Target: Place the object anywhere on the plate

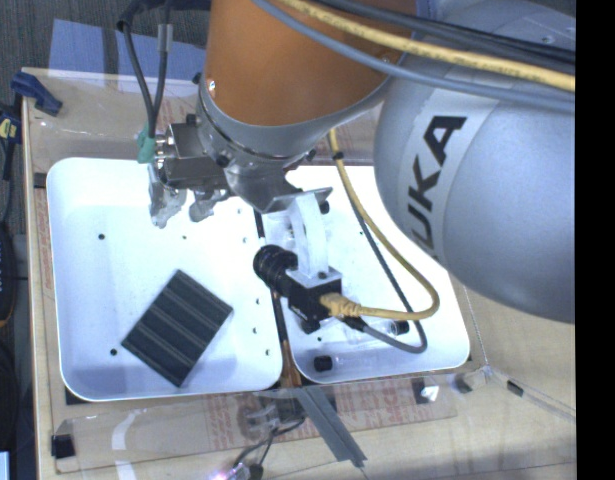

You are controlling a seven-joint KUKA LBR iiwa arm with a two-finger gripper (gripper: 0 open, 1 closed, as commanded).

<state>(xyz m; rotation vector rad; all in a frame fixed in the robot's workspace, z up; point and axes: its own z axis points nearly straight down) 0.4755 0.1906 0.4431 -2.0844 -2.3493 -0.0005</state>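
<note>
Camera view puts the tool (177, 205), fingers spread and bare, above the left white bin (72, 268), so reaching the dark ribbed square plate (177, 326) seems next.

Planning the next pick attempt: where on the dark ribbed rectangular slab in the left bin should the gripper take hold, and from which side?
Take the dark ribbed rectangular slab across its narrower width, near its middle, coming straight down from above. It appears to lie flat on the left white bin floor, turned diagonally, so the gripper would likely need rotating to match its long edges.
</note>
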